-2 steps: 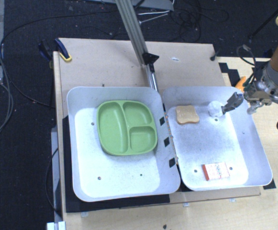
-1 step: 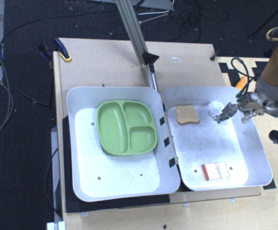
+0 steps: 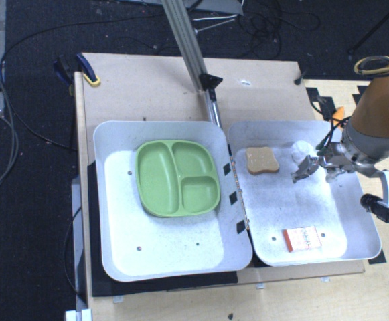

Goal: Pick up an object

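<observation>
Bins are sitting side by side on the surface (image 3: 261, 79), and we are looking down on both of them at a slant. The left bin (image 3: 124, 246) is carrying a green plate (image 3: 178, 178) with three compartments, and this plate is lying in the upper middle part of that bin. The right bin (image 3: 268, 226) is carrying three things. A tan slice that is looking like toast (image 3: 262, 160) is lying flat near its upper left corner. A small red and white box (image 3: 302, 239) is lying flat near its lower edge, well apart from the slice. A pale, see-through thing (image 3: 301, 150) is resting near the upper edge, and we cannot tell what it is.

We are seeing the arm (image 3: 375, 116) reaching in from the right side, with its orange band above the grey wrist. The claw (image 3: 306, 168) is hanging over the right bin, between the toast slice and the right edge, just below the pale thing. Its dark fingers are pointing toward the left, but they are too small and blurred for us, so we cannot tell how far they are open or whether anything is between them. The toast slice is lying near the claw, to its left, and we are seeing a gap between the two.

A grey metal pole (image 3: 187, 39) is running down at a slant from the top to the place where the two bins are meeting.
</observation>
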Controlling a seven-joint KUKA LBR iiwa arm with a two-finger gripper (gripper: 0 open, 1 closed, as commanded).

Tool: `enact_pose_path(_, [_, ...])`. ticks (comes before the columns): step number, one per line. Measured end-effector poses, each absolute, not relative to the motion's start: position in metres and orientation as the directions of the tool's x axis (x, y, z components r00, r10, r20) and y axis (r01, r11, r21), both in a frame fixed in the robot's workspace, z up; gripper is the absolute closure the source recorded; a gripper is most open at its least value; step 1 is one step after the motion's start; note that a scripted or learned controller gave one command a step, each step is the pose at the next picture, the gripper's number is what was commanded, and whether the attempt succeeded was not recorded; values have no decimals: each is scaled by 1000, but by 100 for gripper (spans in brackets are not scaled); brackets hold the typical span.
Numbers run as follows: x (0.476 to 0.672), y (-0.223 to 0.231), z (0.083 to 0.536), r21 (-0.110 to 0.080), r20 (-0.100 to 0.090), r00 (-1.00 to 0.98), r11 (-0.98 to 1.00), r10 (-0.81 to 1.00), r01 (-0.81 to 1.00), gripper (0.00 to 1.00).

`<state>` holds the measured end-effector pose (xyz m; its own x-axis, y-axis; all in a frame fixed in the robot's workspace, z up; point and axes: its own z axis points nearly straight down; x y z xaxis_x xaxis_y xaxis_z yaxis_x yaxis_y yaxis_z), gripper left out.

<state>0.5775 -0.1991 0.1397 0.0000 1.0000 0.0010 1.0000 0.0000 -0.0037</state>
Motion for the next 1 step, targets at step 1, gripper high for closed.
enact_pose_path(1, [578,-199,90,0,-2,0,0,1000,1000,0])
